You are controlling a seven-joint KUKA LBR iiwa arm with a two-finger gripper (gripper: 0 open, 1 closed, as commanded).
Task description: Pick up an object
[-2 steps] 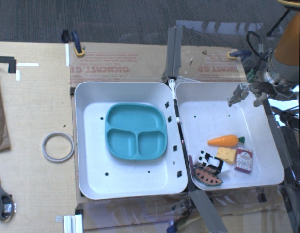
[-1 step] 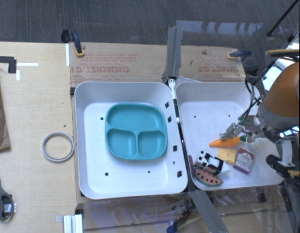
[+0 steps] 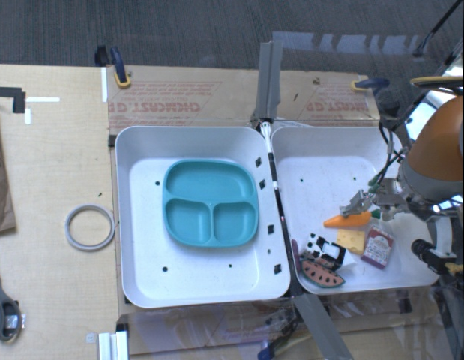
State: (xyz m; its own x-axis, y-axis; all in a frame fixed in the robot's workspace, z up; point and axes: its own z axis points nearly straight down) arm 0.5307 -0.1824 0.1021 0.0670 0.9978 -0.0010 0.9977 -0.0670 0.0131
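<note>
In the right bin (image 3: 314,163) an orange carrot (image 3: 345,220) lies pointing left. Around it are a yellow cheese block (image 3: 351,239), a maroon packet (image 3: 378,247), a black-and-white piece (image 3: 326,247) and a watermelon slice (image 3: 321,274). My gripper (image 3: 370,203) hangs low over the carrot's right end, open, with its fingers either side of that end. Nothing is held between them. The grey arm with its orange band (image 3: 441,145) comes in from the right.
The left bin (image 3: 134,223) holds a teal divided plate (image 3: 211,202). A roll of tape (image 3: 90,226) lies on the bench to the left. The bins' shared wall (image 3: 275,201) stands just left of the toys.
</note>
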